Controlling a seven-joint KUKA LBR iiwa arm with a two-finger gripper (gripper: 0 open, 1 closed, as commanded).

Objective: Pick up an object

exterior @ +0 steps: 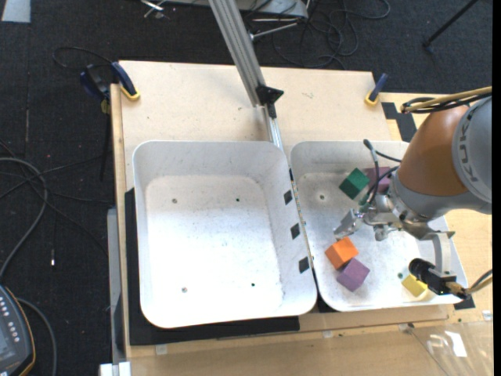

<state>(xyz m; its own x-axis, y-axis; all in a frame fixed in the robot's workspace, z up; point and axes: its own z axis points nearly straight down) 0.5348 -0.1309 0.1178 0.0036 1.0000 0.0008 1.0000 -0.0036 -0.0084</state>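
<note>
Nearest the camera among the blocks, the purple cube (353, 274) rests on the floor of my right bin (313, 284), toward its front wall; touching its upper left corner sits the orange cube (341, 253), just behind it; both lie below and a little left of my gripper (362, 220), which hangs low over the middle of that bin with nothing between its fingers that I can make out; whether those fingers stand apart or together I cannot tell, since my own wrist covers much of them; the green cube (354, 183) lies farther back, just above the gripper, with a magenta block (383, 180) peeking out beside it, partly hidden by my arm (446, 163); a yellow block (414, 286) sits at the bin's front right corner, next to a black fitting; the left bin (207, 233) lies alongside, its rim touching the right one's; both bins rest on the pale counter (196, 100), where a slanted metal rail (239, 41) reaches down toward the seam between them.
</note>
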